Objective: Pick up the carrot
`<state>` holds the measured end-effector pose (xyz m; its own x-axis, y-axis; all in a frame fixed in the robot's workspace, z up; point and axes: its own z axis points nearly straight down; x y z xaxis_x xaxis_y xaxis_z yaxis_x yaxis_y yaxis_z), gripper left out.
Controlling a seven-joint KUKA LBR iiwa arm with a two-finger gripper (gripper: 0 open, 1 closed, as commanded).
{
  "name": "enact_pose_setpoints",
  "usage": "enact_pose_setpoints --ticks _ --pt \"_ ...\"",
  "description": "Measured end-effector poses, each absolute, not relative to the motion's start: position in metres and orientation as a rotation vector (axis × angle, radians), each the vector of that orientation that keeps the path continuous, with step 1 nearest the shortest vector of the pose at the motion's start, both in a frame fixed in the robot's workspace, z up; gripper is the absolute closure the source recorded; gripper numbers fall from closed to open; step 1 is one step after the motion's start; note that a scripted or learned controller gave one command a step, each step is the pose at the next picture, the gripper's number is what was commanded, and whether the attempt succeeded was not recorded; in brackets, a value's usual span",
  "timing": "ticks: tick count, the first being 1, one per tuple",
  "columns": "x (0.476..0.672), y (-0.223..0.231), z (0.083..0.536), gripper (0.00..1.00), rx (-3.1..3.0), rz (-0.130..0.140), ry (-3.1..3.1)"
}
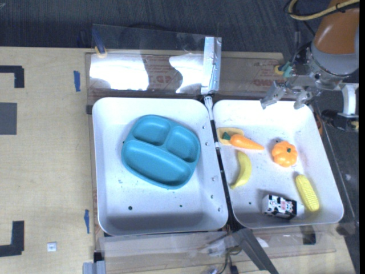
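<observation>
The orange carrot (244,142) with a green tip lies in the right bin (256,116) near its left wall, pointing right. My gripper (284,100) hangs over the bin's far right corner, well up and to the right of the carrot. Its two fingers are spread apart, with nothing between them.
In the right bin also lie a yellow banana (242,170) just below the carrot, a small orange pumpkin (284,153), a corn cob (307,192) and a black-and-white toy (279,206). The left bin (108,153) holds a blue divided plate (161,150).
</observation>
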<state>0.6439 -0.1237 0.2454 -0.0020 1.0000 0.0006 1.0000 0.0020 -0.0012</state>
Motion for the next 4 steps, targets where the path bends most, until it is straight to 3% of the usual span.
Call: enact_pose_setpoints --ticks 1,2,4 --pt "0.606 -0.108 0.16 0.0 -1.959 0.003 -2.45" --pt "0.628 -0.102 0.103 0.0 -2.049 -0.009 -2.393" --pt "0.609 -0.098 0.087 0.0 -2.128 -0.004 -2.313"
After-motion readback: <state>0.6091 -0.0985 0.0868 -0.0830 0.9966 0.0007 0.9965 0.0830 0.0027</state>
